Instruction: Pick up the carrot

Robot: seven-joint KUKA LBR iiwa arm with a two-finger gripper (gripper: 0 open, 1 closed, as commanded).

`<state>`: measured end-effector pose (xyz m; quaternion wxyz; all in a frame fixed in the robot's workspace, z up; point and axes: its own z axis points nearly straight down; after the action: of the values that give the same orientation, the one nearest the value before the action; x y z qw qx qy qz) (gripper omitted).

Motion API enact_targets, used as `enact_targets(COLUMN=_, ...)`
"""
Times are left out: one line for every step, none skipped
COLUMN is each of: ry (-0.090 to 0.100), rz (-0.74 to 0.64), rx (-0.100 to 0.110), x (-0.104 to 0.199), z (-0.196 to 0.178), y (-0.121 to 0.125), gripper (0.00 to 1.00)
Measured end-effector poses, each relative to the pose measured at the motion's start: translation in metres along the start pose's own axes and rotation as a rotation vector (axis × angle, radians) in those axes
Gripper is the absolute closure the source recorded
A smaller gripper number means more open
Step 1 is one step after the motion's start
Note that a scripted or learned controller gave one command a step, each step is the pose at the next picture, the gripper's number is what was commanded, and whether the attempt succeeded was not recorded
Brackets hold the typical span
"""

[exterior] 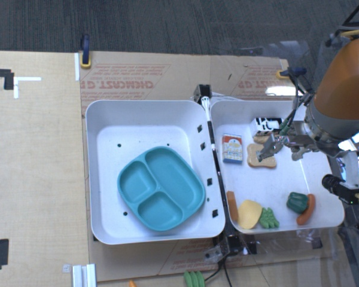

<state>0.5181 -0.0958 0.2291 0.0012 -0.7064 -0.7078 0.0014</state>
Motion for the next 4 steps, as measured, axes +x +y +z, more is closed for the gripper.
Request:
enact_targets(ry=0.001, rz=0.017, rx=-0.003, x=-0.010, z=0.138, y=-0.039, gripper=0.00)
enact_targets(ry=0.001, rz=0.160, rx=-0.005, x=0.001, z=0.138, y=-0.039, gripper=0.00)
enact_targets(ry=0.001, rz=0.001, rx=-0.003, x=0.000, z=0.138, y=-0.039, gripper=0.00)
enact_targets(ry=0.000, rz=0.122, rx=-0.006, x=0.003, z=0.138, y=-0.039, gripper=0.00)
